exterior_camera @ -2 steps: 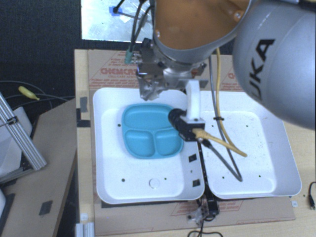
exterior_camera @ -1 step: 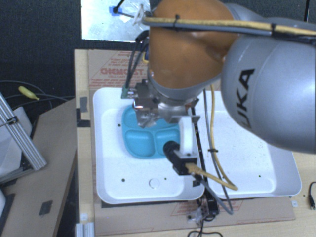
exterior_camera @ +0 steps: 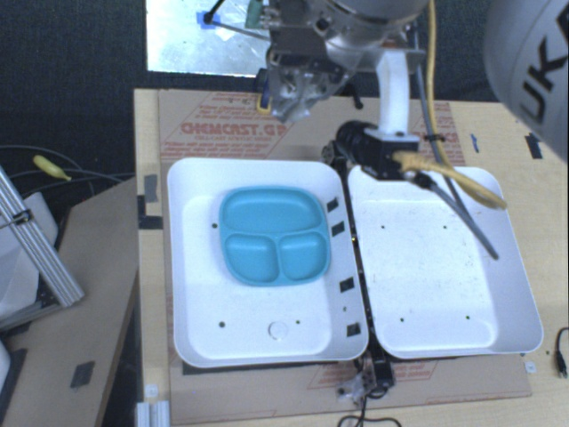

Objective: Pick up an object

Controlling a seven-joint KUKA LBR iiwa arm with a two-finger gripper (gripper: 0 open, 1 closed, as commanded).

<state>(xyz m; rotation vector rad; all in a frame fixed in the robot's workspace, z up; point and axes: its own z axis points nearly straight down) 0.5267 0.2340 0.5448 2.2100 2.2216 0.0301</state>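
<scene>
Blue divided plate [exterior_camera: 273, 247], three compartments showing, lies flat near the middle of the left white bin [exterior_camera: 200, 327], a little toward twelve o'clock of its centre. At three o'clock from it, just across the seam, sits the right white bin [exterior_camera: 444, 310]. Farther back, at twelve o'clock of the plate and well apart from it, the gripper [exterior_camera: 298, 92] hangs over the cardboard sheet [exterior_camera: 222, 127] beyond the bins' far rims; whether it is released or clenched I cannot tell.
</scene>
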